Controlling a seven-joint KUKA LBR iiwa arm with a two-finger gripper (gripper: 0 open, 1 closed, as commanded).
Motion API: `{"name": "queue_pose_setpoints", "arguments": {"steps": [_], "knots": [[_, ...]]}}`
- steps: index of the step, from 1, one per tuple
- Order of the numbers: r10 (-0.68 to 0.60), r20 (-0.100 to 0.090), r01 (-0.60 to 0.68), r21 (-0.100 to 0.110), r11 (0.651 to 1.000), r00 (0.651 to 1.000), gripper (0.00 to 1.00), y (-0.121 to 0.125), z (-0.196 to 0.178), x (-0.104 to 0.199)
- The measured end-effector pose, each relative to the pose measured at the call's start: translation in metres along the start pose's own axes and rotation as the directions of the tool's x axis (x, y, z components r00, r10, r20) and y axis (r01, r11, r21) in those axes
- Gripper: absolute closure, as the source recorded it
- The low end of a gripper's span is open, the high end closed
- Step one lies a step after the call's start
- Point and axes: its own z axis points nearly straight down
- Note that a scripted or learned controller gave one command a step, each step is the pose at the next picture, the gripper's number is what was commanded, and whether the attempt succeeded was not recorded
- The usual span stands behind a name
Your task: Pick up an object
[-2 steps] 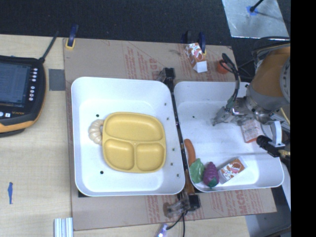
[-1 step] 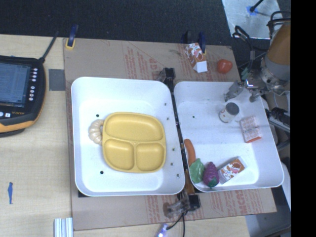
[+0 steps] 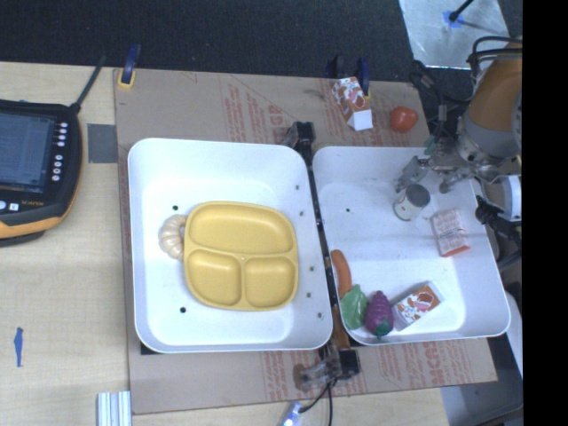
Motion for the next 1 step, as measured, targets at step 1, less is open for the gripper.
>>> {"name": "queue_pose_setpoints", "arguments": {"steps": [1], "knots": [[-0.004,0.001,0.004,0.001,1.0,1.0,1.0,0.0005,-0.011,-0.0002]]}}
